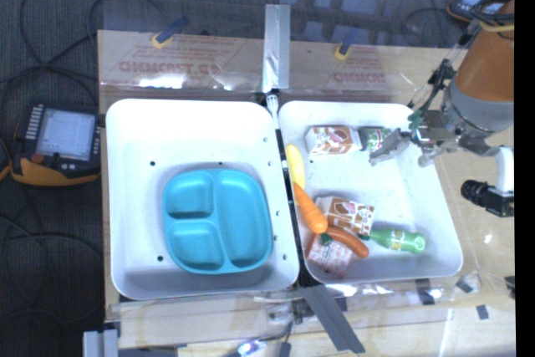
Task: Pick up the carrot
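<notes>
The carrot (311, 211) is orange and tapered. It lies at a slant against the left wall of the right bin (435, 205), just below a yellow banana (294, 165) and touching a brown snack box (351, 216). My gripper (391, 146) hangs over the upper right part of that bin, next to a small green can (373, 135). It is well up and to the right of the carrot, and nothing shows in its grasp. The grey arm with its orange band (491, 67) comes in from the right.
The right bin also holds a brown and white carton (329, 140), a green bottle (400, 242), an orange-red sausage-like piece (348, 243) and a red packet (327, 257). In the left bin (134, 138) lies a blue divided plate (218, 218).
</notes>
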Robot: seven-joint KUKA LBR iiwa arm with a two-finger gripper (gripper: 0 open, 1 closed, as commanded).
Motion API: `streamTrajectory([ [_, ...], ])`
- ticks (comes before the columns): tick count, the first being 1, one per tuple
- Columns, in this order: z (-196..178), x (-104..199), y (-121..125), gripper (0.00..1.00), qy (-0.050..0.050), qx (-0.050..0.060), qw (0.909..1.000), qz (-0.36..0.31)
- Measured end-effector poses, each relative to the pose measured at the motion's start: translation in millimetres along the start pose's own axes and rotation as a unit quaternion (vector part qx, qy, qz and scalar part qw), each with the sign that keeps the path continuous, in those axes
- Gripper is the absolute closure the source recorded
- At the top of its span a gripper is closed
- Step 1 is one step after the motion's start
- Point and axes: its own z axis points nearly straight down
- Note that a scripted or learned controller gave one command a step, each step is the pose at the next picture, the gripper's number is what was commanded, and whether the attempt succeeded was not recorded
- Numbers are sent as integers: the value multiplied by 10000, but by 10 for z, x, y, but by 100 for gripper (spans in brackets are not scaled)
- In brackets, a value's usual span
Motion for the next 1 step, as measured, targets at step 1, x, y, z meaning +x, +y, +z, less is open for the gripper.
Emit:
streamTrajectory([
  [1, 32, 395, -723, 0, -6, 5, 9998, 195],
])
